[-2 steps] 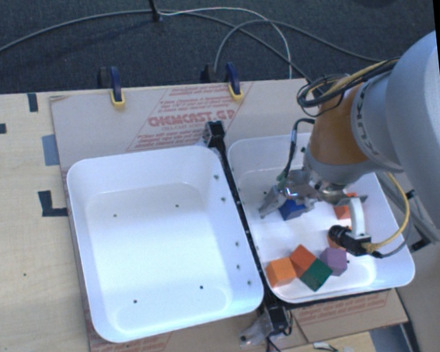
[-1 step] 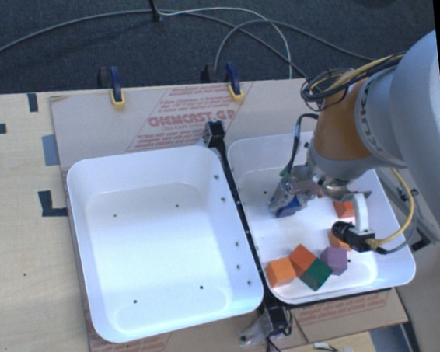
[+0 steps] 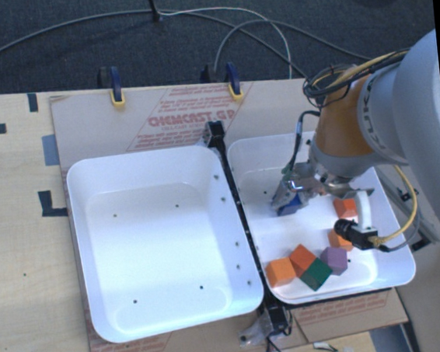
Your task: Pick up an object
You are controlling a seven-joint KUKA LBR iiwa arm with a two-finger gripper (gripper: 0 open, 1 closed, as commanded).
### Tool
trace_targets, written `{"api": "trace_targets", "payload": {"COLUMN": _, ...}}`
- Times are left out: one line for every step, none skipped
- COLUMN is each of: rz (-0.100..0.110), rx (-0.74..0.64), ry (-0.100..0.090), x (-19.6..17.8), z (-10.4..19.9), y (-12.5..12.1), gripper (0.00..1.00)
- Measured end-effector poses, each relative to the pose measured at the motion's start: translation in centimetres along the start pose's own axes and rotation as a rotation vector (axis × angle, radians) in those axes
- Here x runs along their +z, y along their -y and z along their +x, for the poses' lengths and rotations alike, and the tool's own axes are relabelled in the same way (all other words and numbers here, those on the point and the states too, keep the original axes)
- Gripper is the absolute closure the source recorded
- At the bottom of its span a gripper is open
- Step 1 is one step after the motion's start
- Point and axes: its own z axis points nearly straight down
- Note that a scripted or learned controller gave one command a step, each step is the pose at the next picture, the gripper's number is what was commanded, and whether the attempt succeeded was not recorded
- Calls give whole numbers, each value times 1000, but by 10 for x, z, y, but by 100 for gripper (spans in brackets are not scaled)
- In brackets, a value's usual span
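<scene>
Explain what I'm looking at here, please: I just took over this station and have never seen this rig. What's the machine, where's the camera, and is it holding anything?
The single camera looks down at a slant on a bench with two shallow white bins side by side. The grey arm with the orange band is the robot, reaching in from the picture's right. Its end effector is down inside the right bin, right at a blue object; whether it actually grips it can't be told from here. Near that bin's front lie loose blocks: an orange block, a red-orange block, a green block and a purple block. More orange pieces sit beside the arm. The left bin has nothing in it that I can see.
</scene>
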Motion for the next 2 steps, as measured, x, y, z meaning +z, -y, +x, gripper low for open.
{"api": "trace_targets", "payload": {"rz": -6, "rx": -8, "ry": -5, "x": -137, "z": 71, "y": -33, "gripper": 100}}
{"api": "trace_targets", "payload": {"rz": 1, "rx": -8, "ry": -4, "x": -194, "z": 143, "y": -50, "gripper": 100}}
